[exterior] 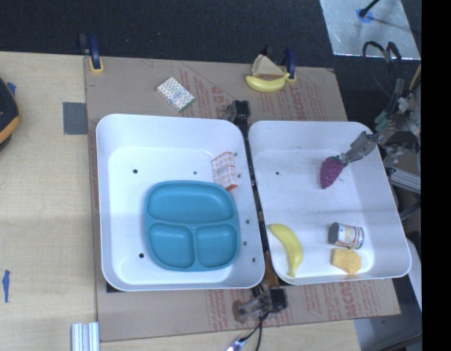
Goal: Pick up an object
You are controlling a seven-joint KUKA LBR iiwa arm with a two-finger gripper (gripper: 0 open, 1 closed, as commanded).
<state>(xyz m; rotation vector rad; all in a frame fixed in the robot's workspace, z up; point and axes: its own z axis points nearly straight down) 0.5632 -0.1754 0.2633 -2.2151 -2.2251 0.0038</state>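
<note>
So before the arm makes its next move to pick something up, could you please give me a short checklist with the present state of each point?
1. Hand is over the right bin: ok, it sits near the bin's upper right part.
2. A target is close to the hand: ok, the purple grape bunch lies just beside its tip.
3. Hand touches or holds the grapes: cannot tell, too small to see.
4. Grapes have free room around them: ok, the banana, can and yellow block lie apart, toward the bin's near edge.
5. Other things are out of the path: ok, the blue tray is in the left bin.
</note>
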